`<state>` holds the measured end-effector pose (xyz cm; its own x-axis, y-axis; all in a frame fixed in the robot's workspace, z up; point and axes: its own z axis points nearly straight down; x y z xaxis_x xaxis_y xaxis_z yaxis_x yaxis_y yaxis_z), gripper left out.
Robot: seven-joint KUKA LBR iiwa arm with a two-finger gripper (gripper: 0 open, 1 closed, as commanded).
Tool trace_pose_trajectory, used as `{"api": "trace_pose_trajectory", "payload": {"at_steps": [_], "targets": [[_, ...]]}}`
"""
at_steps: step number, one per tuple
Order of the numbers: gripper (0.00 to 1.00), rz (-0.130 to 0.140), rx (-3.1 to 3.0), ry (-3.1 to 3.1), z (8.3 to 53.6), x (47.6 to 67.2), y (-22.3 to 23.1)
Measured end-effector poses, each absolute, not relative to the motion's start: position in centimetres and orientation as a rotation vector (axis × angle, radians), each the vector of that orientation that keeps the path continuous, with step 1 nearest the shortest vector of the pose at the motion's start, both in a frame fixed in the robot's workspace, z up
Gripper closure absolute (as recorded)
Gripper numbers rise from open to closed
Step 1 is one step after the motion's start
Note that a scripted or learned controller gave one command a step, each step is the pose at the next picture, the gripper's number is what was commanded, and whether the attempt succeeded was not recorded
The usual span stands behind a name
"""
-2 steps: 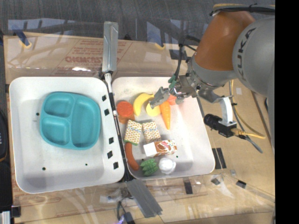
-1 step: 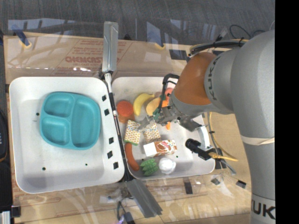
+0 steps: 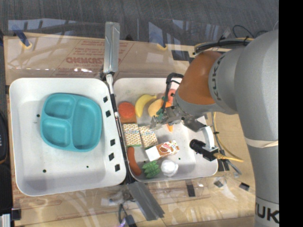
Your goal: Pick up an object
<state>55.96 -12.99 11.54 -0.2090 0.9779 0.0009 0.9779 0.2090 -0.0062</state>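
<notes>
1. We are looking down on two white bins, and we are taking the right bin (image 3: 199,167) as our landmark; the left bin (image 3: 23,126) is sitting just beside it, across a narrow divider.

2. We are seeing the grey arm (image 3: 251,79) reaching in from the right bin's far side, its orange band (image 3: 199,79) hanging over the bin's upper middle.

3. The gripper (image 3: 163,117) is hovering low over the middle of the right bin, and we cannot tell how its jaws are standing, since the wrist is covering them.

4. We are finding the likeliest things to pick lying close to the gripper: a yellow banana (image 3: 143,104), curved and smooth, is resting in the bin's upper left part, and a paler yellow rounded fruit (image 3: 155,108) is touching it on the side nearer the gripper.

5. A small orange piece (image 3: 170,99) is showing just beside the wrist, too hidden for us to name.

6. We are noting a round red-orange fruit (image 3: 126,111) against the bin's left wall, with two patterned flat packets (image 3: 139,136) lying side by side just below it.

7. A white carton with a red picture (image 3: 162,150) is lying tilted near the bin's middle.

8. Along the bin's near edge we are seeing a red sausage-like piece (image 3: 132,160), a green leafy item (image 3: 151,169) and a white round thing (image 3: 169,168).

9. A teal divided plate (image 3: 71,122) is lying in the left bin, well apart from the right bin's contents.
</notes>
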Motion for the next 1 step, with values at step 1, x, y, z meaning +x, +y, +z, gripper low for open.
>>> {"api": "trace_pose_trajectory", "payload": {"at_steps": [1], "targets": [[0.0,0.007,-1.973,-2.439,11.54,55.97,-12.97]]}}
